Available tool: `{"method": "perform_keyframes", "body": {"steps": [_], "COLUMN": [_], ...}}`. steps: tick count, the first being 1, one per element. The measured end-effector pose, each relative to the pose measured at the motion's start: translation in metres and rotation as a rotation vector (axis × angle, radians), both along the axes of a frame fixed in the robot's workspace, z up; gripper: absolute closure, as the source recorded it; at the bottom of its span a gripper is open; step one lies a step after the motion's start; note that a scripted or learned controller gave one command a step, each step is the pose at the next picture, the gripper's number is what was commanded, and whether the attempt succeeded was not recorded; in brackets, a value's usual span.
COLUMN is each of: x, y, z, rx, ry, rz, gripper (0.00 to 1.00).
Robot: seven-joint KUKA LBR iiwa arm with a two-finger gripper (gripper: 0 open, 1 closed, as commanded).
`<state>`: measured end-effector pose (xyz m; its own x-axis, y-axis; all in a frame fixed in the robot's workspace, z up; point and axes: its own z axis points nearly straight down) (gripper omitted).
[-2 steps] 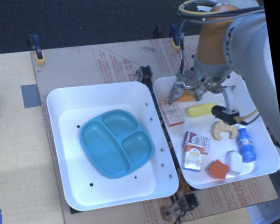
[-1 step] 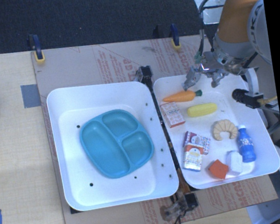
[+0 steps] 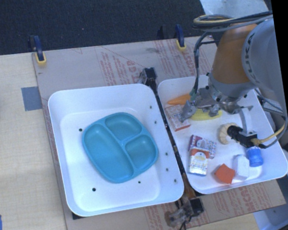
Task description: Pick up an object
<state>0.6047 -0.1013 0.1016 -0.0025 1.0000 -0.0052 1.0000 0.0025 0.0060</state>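
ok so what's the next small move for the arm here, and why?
Probably a short straight descent. The end effector sits low in the right bin, over a yellow object with an orange piece beside it. Nothing is visibly gripped, so lowering onto the yellow object looks like the nearest pick.

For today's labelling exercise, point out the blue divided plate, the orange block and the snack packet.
blue divided plate (image 3: 120,147): camera view, on the ridge where its compartments meet.
orange block (image 3: 224,173): camera view, on its top face.
snack packet (image 3: 201,154): camera view, on the middle of its printed front.
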Motion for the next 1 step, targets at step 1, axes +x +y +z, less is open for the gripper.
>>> {"method": "perform_keyframes", "body": {"steps": [1], "x": [0.0555], "y": [0.0059], "z": [-0.0023], "rx": [0.001], "ry": [-0.003], "rz": [0.000], "gripper": [0.00]}}
